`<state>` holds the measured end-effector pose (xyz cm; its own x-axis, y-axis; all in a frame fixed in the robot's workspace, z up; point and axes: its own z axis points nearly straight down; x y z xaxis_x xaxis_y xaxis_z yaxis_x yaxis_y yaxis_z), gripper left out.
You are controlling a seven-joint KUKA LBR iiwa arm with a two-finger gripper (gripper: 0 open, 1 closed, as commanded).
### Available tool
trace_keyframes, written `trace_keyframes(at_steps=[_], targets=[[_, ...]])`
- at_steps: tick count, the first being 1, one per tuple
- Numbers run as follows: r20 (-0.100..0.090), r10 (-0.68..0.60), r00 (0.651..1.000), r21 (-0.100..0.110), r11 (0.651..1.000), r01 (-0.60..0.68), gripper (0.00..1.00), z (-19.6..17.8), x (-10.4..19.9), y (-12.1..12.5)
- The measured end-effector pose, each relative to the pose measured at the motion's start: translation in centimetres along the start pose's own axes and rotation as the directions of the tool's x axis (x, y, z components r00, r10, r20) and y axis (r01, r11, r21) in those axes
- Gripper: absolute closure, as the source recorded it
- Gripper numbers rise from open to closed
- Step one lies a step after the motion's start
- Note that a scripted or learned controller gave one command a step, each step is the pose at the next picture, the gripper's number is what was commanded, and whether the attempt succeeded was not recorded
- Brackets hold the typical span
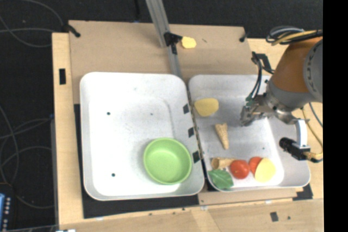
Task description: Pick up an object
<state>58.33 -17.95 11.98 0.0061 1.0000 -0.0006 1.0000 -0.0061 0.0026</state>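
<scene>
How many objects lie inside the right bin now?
6: a pale yellow piece at the upper left, a cone in the middle, and a small tan piece, green leaf, red tomato and yellow fruit along the near edge. The arm may hide more.

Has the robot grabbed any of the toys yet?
Not yet, by the look of it. The gripper hangs over the right bin, and nothing shows in it. The cone, yellow lump, tomato and green bowl all lie in their bins. Picking is left.
</scene>
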Motion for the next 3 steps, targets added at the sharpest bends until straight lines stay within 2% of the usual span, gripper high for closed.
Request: trace_keyframes(at_steps=[2, 3], targets=[[0.001, -0.01, 1.0, -0.004, 1.0, 0.01, 1.0, -9.2, -0.6, 0.5], [0.0, -0.01, 1.0, -0.002, 1.0, 0.01, 1.0, -12.1, -0.7, 0.6]])
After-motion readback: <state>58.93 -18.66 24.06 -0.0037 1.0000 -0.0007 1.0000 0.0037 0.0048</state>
